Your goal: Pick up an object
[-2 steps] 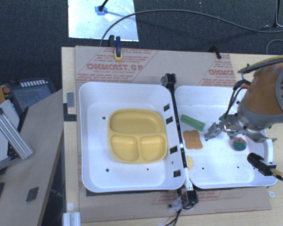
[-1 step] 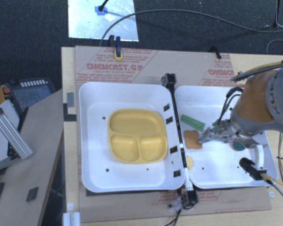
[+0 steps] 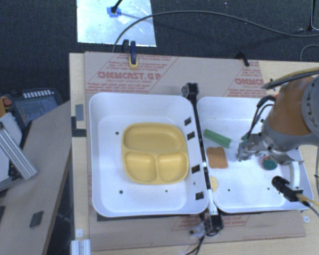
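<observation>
Claw (image 3: pixel 243 152) lowered into the right bin (image 3: pixel 229 109), tips just above the white floor; fingers too small and blurred to judge as open or closed, nothing visibly between them. Orange-brown block (image 3: pixel 217 157) lying just beside the claw at its 9 o'clock, apart from it. Green block (image 3: pixel 217 138) resting near the claw at 10 o'clock, tilted, close to the brown one. Small teal round piece (image 3: pixel 269 163) sitting at 4 o'clock of the claw, partly hidden beneath the wrist. Pale yellow piece (image 3: pixel 213 183) lodged at 7 o'clock, against the divider between the bins. Arm (image 3: pixel 295 113) reaching in from 3 o'clock, orange band bulging above the grey wrist, bent downward over the bin. Yellow three-compartment tray (image 3: pixel 151 153) seated in the middle of the left bin (image 3: pixel 103 158). Red lettering reading "CHEMCAST G P" printed on the cardboard sheet (image 3: pixel 130 75) under the bins at 12 o'clock, repeated in part at upper right.
</observation>
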